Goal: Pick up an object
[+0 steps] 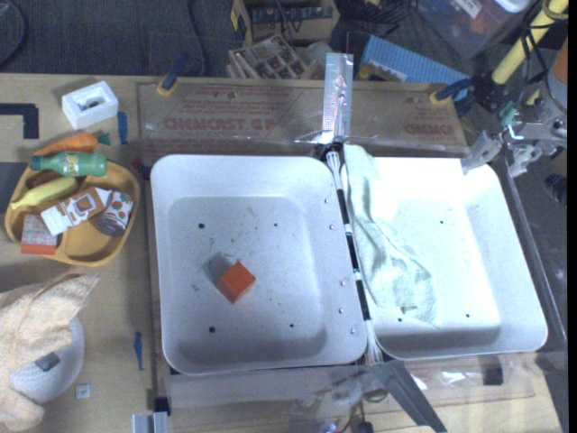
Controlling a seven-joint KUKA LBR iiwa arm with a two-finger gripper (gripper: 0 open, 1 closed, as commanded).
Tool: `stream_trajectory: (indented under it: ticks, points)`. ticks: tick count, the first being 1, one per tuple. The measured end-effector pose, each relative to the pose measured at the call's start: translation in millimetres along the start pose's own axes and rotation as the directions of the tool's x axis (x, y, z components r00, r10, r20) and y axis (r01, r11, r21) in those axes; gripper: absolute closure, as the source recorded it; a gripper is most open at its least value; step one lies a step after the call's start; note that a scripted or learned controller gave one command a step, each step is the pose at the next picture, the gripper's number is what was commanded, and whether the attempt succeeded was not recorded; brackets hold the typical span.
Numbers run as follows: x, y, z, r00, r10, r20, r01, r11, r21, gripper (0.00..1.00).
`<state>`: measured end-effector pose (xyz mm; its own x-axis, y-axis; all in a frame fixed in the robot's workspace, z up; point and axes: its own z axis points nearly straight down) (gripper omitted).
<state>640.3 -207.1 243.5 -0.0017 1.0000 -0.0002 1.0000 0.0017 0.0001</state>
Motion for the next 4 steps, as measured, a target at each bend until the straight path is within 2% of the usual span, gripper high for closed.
stream_trajectory:
  ticks: [1,2,3,4]
  points:
    - [-14.5,-46.8,99.3,0.990,0.143,0.000,-0.143,0.990,0.001,0.00]
    - [0.7,-62.5,148.1,0.977,0.213,-0.006,-0.213,0.977,-0.002,0.00]
    - [-6.1,-50.0,117.2,0.980,0.199,0.001,-0.199,0.980,-0.002,0.00]
    - [63.6,-127.3,112.0,0.966,0.258,-0.001,-0.258,0.966,0.002,0.00]
